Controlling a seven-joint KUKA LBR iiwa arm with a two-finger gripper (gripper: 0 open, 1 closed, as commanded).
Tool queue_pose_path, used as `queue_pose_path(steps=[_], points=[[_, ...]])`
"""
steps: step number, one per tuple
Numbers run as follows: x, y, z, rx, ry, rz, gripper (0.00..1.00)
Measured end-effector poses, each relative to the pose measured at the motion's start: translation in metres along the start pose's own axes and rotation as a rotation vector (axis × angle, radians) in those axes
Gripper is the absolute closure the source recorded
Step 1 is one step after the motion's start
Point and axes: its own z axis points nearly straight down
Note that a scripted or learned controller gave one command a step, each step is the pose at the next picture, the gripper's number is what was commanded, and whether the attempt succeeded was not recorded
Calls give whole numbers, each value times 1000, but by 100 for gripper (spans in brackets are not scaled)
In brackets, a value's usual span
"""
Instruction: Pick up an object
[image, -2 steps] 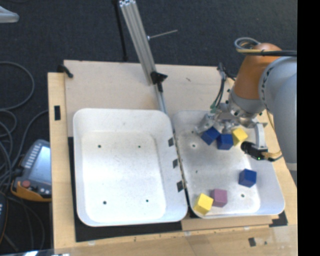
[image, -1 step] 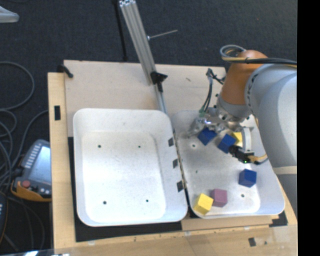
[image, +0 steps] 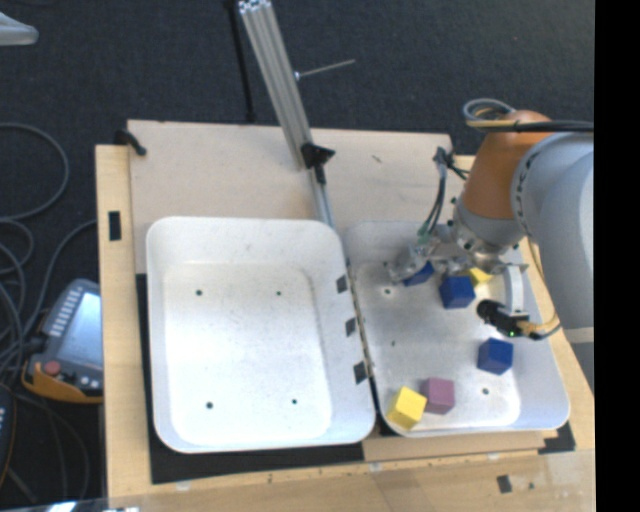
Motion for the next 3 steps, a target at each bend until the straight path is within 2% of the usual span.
queue_pose_path(steps=[1, 2, 3], points=[[0, 1, -11, -4, -1, -1, 100], [85, 20, -105, -9, 5, -11, 100], [156, 24, -99, 0, 5, -11, 100]])
